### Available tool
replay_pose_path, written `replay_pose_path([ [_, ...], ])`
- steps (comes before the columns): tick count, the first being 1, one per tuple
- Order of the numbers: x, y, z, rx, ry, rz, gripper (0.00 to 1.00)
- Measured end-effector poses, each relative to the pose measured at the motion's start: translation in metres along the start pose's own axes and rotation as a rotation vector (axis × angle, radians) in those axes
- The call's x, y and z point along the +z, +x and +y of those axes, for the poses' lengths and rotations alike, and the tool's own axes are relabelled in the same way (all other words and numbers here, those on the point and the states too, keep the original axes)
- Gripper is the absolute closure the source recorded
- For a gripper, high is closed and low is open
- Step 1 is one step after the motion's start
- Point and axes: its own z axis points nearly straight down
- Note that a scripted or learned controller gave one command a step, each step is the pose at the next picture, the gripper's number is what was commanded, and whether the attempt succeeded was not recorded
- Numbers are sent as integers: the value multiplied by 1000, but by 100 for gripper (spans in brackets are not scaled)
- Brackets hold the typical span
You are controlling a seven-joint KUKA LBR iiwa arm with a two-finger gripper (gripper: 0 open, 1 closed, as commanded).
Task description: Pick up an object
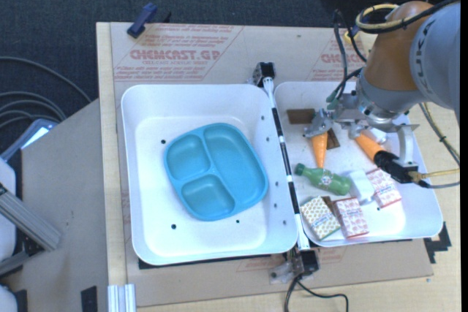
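hovering jaws (344, 122) over right bin (424, 226), orange carrot (319, 147) just beside

We see the gripper (344, 120) low over the right bin (424, 226), in its rear half. Just beneath and nearer us lies a carrot (319, 147); a second carrot (368, 143) lies to its right. A bottle (322, 178) rests before the gripper, and three packets (319, 216) (352, 216) (383, 188) lie nearer still. Behind and to its left sits a small block (300, 115). Well to its left, the other bin (146, 230) holds a divided plate (214, 170).
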Motion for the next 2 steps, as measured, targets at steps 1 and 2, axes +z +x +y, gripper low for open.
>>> replay_pose_path([
  [1,44,1,7,-1,-1,0,0],
  [2,34,1,8,-1,-3,-1,100],
])
